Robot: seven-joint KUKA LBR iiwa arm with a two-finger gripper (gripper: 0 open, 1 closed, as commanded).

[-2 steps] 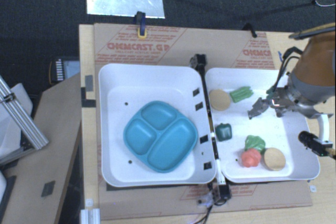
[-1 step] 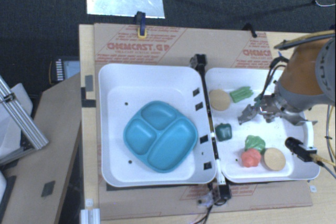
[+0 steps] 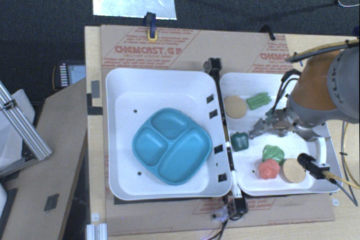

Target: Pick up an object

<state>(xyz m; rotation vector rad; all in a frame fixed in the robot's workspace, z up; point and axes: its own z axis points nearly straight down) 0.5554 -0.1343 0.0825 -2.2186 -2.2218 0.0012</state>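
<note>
hovering in the right bin (image 3: 247, 187), the claw (image 3: 260, 127) sits just beside a dark green piece (image 3: 239, 141); its grip state can't be told.

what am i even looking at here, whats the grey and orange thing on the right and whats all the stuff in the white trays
This is one picture from a camera fixed above a workbench, looking down at a slant. The grey and orange shape on the right is a robot arm reaching in. At its tip is a two-finger gripper, hanging over the right bin; whether its fingers are open or shut is hard to make out, and nothing visibly sits between them.

Two shallow white bins sit side by side. The left bin holds a blue divided plate. The right bin holds small things: a tan disc, a light green piece, a dark green block, a bright green lump, a red lump and another tan disc.

The job is to pick up one object.
</note>
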